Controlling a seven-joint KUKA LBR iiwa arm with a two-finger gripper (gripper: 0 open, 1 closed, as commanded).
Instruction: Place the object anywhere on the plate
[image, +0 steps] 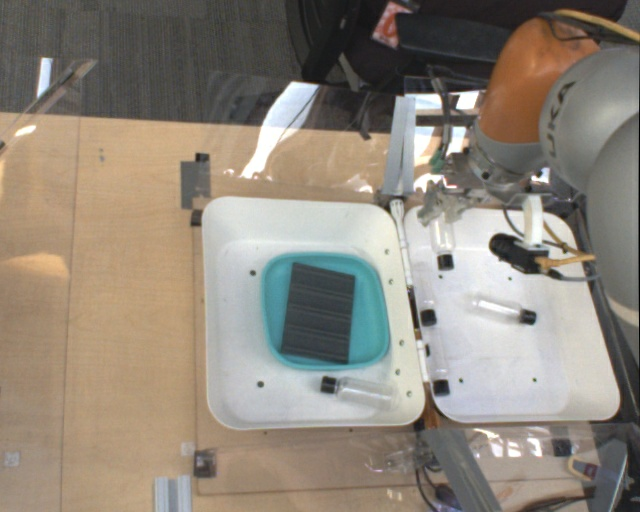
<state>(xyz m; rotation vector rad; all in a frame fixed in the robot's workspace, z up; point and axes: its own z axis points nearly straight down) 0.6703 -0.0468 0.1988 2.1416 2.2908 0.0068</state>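
Dark ribbed block (319, 313) lies flat on the teal plate (375, 330), well inside the rim, long side running up-down in the camera view. If the block is the task's object, the placing looks done; judging from its rest alone, nothing is left but for the arm to clear. Plate sits mid-floor of the left bin (230, 380). Just below the plate, off it, a clear tube (352, 389) with a dark cap lies on the bin floor near the lower right corner; if that tube is the object instead, the task is not yet done. Right bin (560, 390) holds a second capped tube (505, 309) lying loose mid-floor, and a third tube (441, 243) hanging or standing near the upper left corner, under the gripper (440, 205). Arm comes in from the right, orange band high, wrist bent down over the right bin's top edge, well apart from the plate. Whether the gripper grips the third tube, or how wide it stands, I cannot tell: metal parts and glare blur it.
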